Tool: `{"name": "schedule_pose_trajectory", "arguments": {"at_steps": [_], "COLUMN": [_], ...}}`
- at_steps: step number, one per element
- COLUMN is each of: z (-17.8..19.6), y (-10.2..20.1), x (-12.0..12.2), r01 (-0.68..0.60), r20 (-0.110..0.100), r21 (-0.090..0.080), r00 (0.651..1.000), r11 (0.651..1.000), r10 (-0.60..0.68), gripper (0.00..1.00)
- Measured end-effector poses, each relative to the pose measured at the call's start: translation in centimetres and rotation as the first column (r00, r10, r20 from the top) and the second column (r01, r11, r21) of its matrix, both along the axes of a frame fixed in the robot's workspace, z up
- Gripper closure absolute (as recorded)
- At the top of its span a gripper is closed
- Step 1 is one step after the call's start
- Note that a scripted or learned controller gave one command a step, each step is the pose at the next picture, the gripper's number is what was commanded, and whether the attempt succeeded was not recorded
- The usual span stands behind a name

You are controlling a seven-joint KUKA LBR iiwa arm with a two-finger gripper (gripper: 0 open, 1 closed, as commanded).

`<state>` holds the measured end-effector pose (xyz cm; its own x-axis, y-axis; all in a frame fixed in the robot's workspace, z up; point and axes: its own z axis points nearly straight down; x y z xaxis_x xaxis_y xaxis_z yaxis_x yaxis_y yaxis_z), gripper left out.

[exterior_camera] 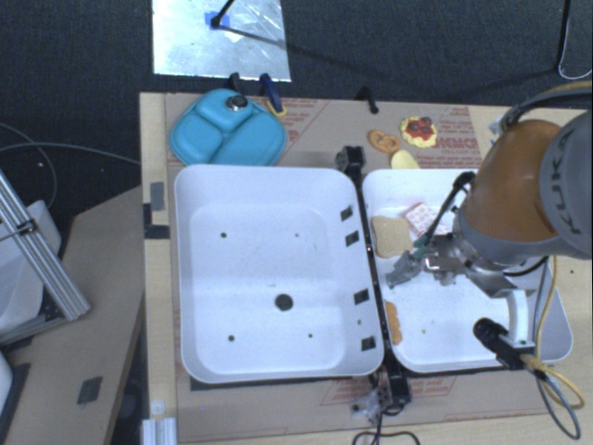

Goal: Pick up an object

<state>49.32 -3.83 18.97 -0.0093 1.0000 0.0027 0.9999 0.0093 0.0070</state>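
My gripper (405, 270) hangs low over the left part of the right bin (556, 327), reaching in from the right. Just above it in the view lies a tan bread slice (390, 235), close to the gripper tip but not held. A small white packet with pink print (422, 216) lies beside the bread, partly under the arm. An orange-brown oblong piece (393, 323) rests against the bin's left wall below the gripper. Nothing shows in the gripper's grasp.
The left bin (204, 202) holds a small dark round thing (283, 302). Behind the bins a blue lidded container (227, 130) and several toy foods (420, 130) lie on the bench. A black divider (366, 248) runs between the bins.
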Motion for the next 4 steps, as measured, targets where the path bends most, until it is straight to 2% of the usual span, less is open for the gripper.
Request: {"name": "schedule_pose_trajectory", "arguments": {"at_steps": [1, 2, 3, 4], "z": [0.5, 7.2, 17.3, 18.6], "y": [-0.4, 2.8, 7.9, 13.8], "x": [0.3, -0.5, -0.5, -0.6], "r01": [0.005, 0.001, -0.002, -0.001], "r20": [-0.002, 0.002, 0.007, -0.002], "r21": [-0.002, -0.001, 0.001, 0.0], "r00": [1.0, 1.0, 1.0, 1.0], "r11": [1.0, 1.0, 1.0, 1.0], "r10": [-0.005, -0.001, 0.002, 0.001], "gripper": [1.0, 1.0, 1.0, 1.0]}}
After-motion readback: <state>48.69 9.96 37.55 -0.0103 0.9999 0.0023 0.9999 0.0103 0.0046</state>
